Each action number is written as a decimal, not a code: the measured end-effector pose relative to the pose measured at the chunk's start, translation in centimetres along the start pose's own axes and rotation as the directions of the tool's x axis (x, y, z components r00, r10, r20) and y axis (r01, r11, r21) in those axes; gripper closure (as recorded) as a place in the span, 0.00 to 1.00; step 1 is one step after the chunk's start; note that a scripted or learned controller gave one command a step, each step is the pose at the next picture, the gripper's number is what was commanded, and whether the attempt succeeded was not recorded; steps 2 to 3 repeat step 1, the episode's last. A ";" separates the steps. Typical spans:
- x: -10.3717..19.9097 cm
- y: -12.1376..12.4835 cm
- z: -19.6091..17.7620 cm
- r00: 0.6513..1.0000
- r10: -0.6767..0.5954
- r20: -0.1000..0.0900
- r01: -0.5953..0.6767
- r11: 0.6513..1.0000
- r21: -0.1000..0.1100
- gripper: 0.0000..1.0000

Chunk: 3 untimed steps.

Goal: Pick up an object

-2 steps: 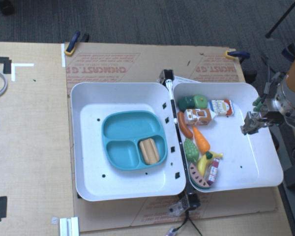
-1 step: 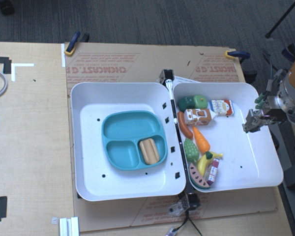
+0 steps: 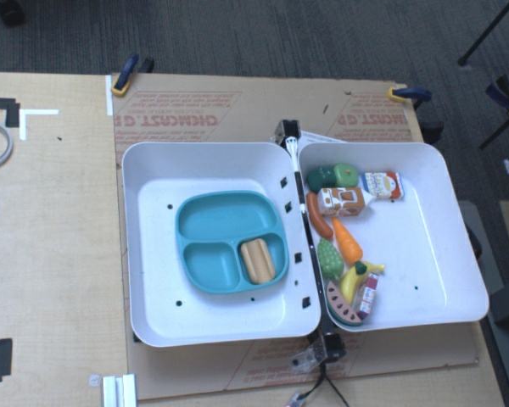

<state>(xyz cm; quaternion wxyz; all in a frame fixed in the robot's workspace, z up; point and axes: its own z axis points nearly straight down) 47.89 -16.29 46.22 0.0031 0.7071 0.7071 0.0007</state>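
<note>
Wooden bench point(image 3: 51, 253) bears cardboard sheet point(image 3: 237, 108); two white bins point(image 3: 144, 227) sit on it

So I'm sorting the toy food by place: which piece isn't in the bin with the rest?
The bread roll. It lies alone in the teal tray in the left bin; the other food is piled in the right bin.

Tray point(image 3: 205, 227) holding a bun point(image 3: 256, 259) in left bin point(image 3: 153, 172); toy foods point(image 3: 343, 236) in right bin point(image 3: 433, 253).

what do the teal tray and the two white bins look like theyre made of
Teal divided tray: looks like moulded plastic, smooth, even colour, rounded compartment walls. White bins, left bin and right bin: probably thin formed plastic with a slight sheen and rounded rims, though the view alone cannot confirm it.
</note>
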 end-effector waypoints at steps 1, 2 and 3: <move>-0.9 -0.2 13.9 1.000 0.001 -0.002 -0.001 1.000 0.006 1.00; -0.9 -0.2 13.9 1.000 0.001 -0.002 -0.001 1.000 0.006 1.00; -0.9 -0.2 13.9 1.000 0.001 -0.002 -0.001 1.000 0.006 1.00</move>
